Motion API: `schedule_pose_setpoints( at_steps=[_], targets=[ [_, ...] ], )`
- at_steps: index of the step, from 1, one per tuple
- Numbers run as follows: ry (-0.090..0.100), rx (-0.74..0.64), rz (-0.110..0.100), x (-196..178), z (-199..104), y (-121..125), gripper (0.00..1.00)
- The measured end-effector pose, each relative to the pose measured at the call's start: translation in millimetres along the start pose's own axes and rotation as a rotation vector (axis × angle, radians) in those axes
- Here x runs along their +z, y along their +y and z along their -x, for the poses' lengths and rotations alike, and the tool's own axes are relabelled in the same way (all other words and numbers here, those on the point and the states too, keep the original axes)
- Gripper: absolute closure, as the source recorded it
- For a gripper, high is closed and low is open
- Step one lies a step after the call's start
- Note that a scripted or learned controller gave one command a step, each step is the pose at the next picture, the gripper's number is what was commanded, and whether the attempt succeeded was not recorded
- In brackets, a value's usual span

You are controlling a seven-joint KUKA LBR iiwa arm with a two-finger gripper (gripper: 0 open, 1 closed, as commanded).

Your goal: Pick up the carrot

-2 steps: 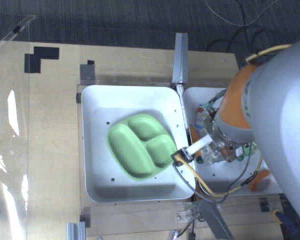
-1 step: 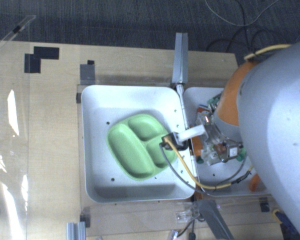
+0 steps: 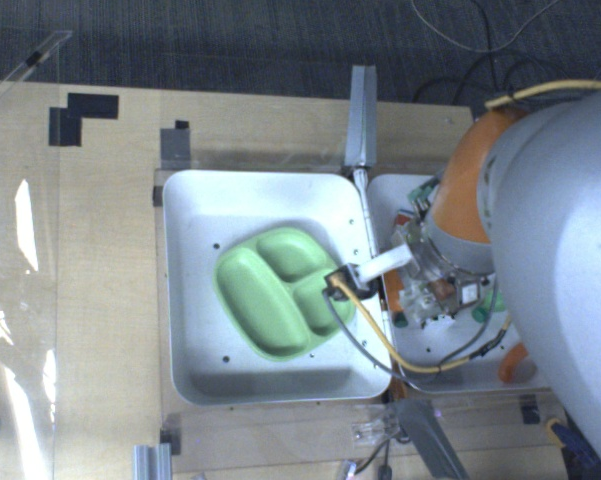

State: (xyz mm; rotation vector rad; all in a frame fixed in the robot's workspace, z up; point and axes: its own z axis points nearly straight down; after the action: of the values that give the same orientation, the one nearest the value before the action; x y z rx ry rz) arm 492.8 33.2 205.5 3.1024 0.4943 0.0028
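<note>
Here the arm (image 3: 550, 238) reaches in over the right bin (image 3: 400, 203) and covers most of it. The gripper (image 3: 427, 290) hangs above that bin's left side, close to the edge shared with the left bin (image 3: 195, 268). Whether it is open or clenched, cannot tell; nothing is seen held. An orange piece, apparently the carrot (image 3: 513, 364), peeks out under the arm by the right bin's near edge. A green divided plate (image 3: 270, 288) lies in the left bin, toward its right edge.
</note>
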Motion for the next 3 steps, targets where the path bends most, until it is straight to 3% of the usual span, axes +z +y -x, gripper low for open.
schedule_pose_setpoints(
  at_steps=[1, 2, 3],
  targets=[
    [0.002, 0.112, -0.002, 5.5, -3.0, -24.6, 1.0],
    [0.002, 0.113, -0.001, 5.7, -2.8, -24.4, 0.0],
    [-0.001, -0.087, 0.0, 21.6, -52.4, 31.6, 0.0]
  ],
)
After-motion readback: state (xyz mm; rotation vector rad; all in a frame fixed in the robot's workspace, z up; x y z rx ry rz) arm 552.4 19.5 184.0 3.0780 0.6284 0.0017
